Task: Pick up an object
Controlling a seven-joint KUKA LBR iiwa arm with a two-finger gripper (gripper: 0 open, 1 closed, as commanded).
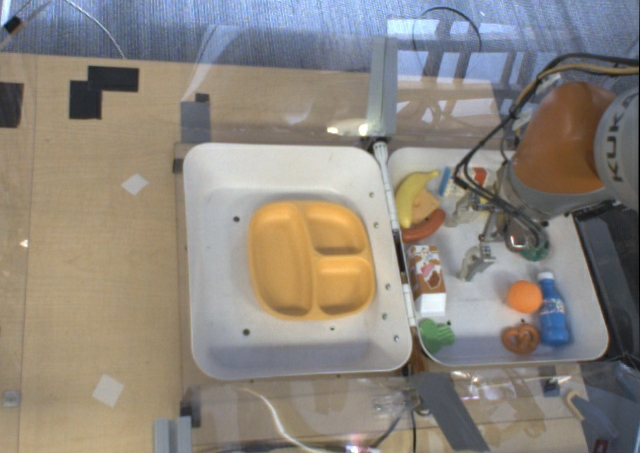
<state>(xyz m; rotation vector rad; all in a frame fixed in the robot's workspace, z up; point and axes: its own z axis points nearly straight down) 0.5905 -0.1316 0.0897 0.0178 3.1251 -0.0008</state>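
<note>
In the right bin (585,251), my gripper (478,261) hangs over a bare patch of floor. It is right of a small red-and-white carton (428,273) and left of an orange ball (524,296). A yellow banana (414,195) and a reddish sausage-shaped toy (424,227) lie at the bin's far left. Along the near edge are a green toy (435,334), a brown ring-shaped item (520,339) and a blue bottle (554,313). I see nothing held in the gripper.
The left bin (215,241) holds a yellow divided plate (310,259). A low wall (396,241) separates the two bins. The arm's orange band (565,141) and its cables hang over the right bin's far right corner.
</note>
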